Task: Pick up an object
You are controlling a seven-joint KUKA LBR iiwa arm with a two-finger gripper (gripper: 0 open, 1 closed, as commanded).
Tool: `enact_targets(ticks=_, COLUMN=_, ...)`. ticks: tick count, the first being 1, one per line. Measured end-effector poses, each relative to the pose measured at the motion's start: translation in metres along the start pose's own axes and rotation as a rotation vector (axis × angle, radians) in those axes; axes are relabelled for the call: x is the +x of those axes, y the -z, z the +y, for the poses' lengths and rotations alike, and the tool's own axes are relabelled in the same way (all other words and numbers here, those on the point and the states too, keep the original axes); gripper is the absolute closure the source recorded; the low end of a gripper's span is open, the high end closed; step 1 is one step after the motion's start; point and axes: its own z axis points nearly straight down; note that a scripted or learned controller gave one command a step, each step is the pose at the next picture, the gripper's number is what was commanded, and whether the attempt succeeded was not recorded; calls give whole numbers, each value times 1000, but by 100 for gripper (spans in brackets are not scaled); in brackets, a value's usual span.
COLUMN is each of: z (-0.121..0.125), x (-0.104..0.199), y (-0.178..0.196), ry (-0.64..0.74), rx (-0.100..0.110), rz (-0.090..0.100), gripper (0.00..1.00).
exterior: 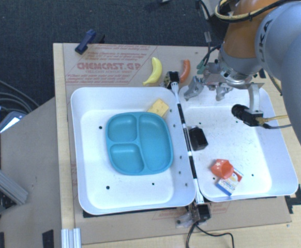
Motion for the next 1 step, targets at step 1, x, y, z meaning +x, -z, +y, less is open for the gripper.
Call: enact_targets(ticks=1, z=-40, x=-57, y=-15, ry=-2, rx=4, rz=-1, gripper=0)
